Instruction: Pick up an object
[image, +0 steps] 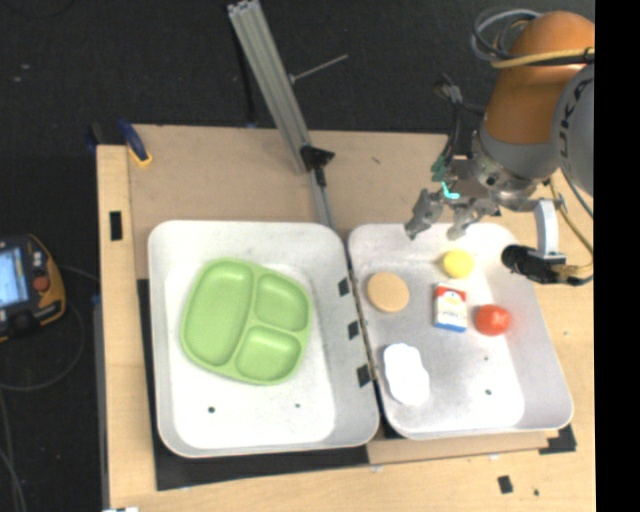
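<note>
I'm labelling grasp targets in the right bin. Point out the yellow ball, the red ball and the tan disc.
yellow ball (458, 264): camera view, middle of its top.
red ball (491, 319): camera view, centre of its visible surface.
tan disc (387, 293): camera view, middle of its flat face.

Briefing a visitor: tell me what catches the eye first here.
The bright green divided tray in the left bin stands out most. The right bin holds small colourful items: a yellow ball, a red ball. The gripper, fingers spread, hovers over that bin's far edge.
</note>
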